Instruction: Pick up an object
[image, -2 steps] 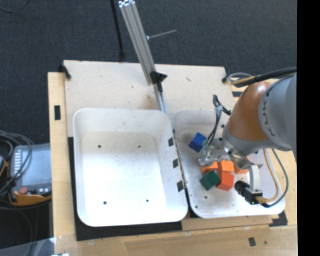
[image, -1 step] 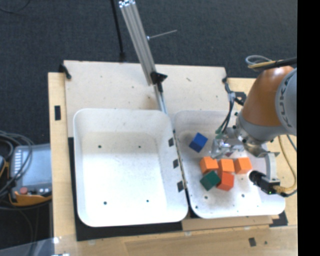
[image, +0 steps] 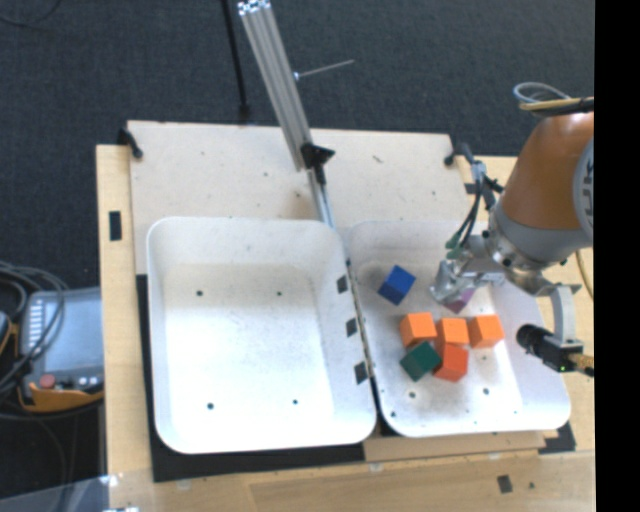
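camera view, bench from above, all lower case inventory.

item 1: arm (image: 545, 190), grey with orange band, entering from the right and bent over the right bin.

item 2: gripper (image: 458, 290), low over the upper middle of the right bin (image: 540, 405). a small purple-pink shape sits at its tip; whether that is a held object cannot be told, and the jaw state cannot be told either.

item 3: blue cube (image: 397, 284), alone, left of the gripper, near the bin's left wall.

item 4: orange cube (image: 419, 327), just below the gripper, first of a row of 3.

item 5: middle orange cube (image: 456, 330), touching or just beside item 4.

item 6: right orange cube (image: 486, 329), at the row's right end.

item 7: green cube (image: 421, 359), under item 4, touching it.

item 8: red-orange cube (image: 451, 363), just beside the green cube, under the middle orange cube.

item 9: left bin (image: 170, 300), white, side by side with the right bin.

item 10: metal rail (image: 280, 85), slanting down from the top toward the gap between the 2 bins.
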